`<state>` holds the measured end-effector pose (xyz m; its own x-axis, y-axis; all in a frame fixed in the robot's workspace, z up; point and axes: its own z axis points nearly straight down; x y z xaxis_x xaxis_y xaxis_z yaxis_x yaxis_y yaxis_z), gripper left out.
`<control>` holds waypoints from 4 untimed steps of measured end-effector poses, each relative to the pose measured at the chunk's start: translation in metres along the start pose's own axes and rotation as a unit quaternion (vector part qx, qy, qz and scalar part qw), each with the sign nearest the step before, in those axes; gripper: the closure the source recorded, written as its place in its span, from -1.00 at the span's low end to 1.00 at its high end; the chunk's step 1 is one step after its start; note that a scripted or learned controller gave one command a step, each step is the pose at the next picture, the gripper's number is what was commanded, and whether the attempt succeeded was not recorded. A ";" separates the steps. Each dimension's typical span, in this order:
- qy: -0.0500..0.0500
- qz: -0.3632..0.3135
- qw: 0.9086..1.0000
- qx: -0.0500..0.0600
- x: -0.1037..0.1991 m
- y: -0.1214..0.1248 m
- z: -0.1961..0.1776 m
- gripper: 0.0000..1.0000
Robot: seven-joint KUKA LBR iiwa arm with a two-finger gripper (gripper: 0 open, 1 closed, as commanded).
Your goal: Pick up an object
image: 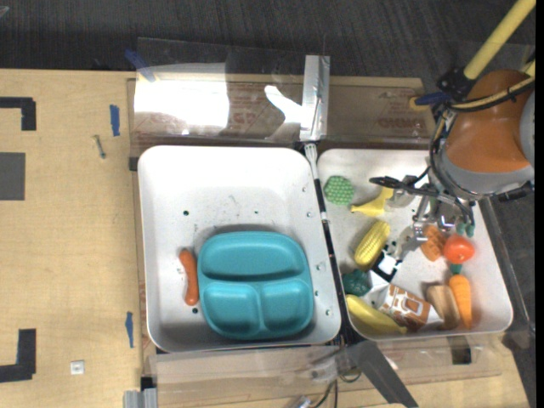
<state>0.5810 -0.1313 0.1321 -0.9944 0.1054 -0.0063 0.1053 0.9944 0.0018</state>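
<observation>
While the arm is reaching in from the right, the gripper (427, 226) is hanging low over the right bin (501, 289), w/ its metal parts sitting just left of an orange tomato-like toy (459, 250). Can't tell how far apart the fingers are, or whether anything is sitting between them; they are blending into clutter.

Objs are crowding the right bin, placed rel. to the gripper: green bumpy ball (338, 189) lying up-left, small yellow banana (372, 205) left, yellow corn cob (371, 242) lying tilted down-left, a black-and-white item (387, 264) just below it. Further below, a brown printed carton (405, 306) is lying beside a second banana (367, 314), a bread-like brown piece (442, 303) and an orange carrot (461, 298).

Left bin (170, 177) is carrying a teal divided tray (255, 283) w/ an orange sausage-shaped toy (190, 275) lying just beside its left edge. Both bins are resting on a tan wooden tabletop (59, 228) w/ black corner marks and blue tape bits; dark floor is showing behind. A clear sheet (212, 100) is glaring behind the left bin.

A dark green thing (357, 282) near the bins' divider is too small to identify.
</observation>
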 end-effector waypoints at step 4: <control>-0.005 -0.024 1.000 0.000 0.096 0.000 0.042 -1.00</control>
<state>0.4856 -0.1211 0.0893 -0.9982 0.0573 -0.0168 0.0572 0.9984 0.0018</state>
